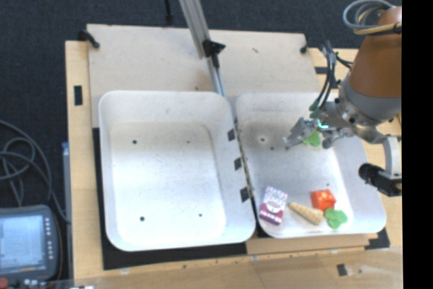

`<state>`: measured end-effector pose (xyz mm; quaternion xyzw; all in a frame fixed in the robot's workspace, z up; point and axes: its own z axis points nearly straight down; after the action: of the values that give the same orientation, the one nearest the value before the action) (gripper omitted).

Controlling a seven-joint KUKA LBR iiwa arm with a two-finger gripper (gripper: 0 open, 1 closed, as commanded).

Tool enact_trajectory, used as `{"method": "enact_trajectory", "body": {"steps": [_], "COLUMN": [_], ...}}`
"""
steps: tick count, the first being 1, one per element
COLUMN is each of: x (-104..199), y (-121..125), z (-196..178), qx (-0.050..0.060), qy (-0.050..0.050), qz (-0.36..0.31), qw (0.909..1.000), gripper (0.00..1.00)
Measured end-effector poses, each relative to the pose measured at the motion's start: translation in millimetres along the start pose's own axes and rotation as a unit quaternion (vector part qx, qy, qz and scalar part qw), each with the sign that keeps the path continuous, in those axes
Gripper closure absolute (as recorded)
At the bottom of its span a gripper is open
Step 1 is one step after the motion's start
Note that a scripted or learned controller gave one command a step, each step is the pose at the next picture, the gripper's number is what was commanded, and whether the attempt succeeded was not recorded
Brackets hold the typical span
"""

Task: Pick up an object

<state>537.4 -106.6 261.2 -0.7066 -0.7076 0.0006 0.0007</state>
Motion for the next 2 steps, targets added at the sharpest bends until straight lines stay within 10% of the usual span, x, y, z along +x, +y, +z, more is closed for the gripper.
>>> {"method": "enact_trajectory", "body": {"steps": [2], "x": [-8], "y": [6], "z": [43], "qx": [0.0], "qy": [-0.001], "qz": [0.002], "qw": [1.0], "gripper": [0.0]}}
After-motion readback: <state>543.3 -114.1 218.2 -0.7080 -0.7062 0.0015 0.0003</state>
